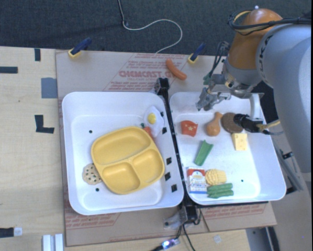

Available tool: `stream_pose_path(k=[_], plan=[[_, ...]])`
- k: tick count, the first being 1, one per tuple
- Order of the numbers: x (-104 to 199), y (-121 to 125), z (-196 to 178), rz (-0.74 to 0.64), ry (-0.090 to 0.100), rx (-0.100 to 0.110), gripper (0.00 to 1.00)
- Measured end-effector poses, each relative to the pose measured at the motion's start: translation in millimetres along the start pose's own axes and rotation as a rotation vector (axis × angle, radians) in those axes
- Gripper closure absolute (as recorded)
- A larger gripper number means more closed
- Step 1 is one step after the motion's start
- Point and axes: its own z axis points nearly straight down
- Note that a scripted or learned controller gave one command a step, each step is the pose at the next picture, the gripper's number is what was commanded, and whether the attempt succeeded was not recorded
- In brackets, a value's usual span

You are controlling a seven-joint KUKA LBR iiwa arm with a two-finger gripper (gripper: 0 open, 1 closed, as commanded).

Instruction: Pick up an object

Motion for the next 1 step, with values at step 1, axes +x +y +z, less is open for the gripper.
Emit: stream_pose_path(k=[1], plan=[[9.0,3.4,-46.8,-0.002,0.0,-0.001,1.0]])
